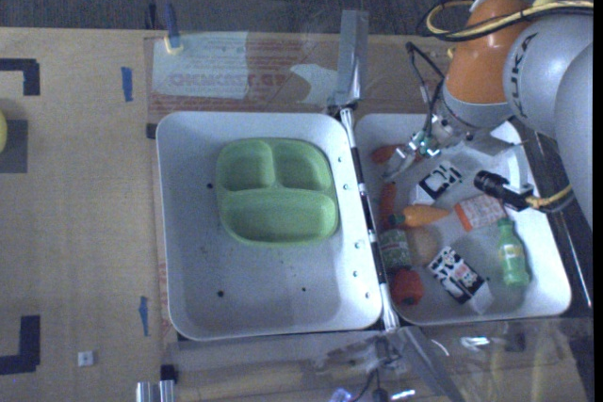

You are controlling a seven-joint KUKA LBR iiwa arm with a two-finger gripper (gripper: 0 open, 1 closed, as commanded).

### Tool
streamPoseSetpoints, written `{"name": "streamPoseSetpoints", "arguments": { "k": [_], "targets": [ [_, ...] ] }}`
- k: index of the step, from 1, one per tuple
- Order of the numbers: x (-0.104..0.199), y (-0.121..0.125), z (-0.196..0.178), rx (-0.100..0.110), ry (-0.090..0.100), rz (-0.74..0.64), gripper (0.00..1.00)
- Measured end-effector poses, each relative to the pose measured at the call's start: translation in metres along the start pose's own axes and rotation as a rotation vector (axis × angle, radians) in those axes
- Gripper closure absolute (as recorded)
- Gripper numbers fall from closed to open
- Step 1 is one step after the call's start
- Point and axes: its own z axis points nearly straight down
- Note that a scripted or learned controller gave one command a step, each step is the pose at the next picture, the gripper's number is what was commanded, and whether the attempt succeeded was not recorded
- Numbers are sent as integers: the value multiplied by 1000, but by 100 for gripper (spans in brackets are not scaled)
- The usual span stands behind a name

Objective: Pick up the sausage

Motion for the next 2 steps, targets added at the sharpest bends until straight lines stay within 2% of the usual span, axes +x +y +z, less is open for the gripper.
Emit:
{"name": "streamPoseSetpoints", "arguments": {
  "k": [1, 2],
  "targets": [
    [-1, 3, -14, -12, -6, 0, 100],
    [62, 38, -114, -12, -1, 272, 100]
  ]
}}
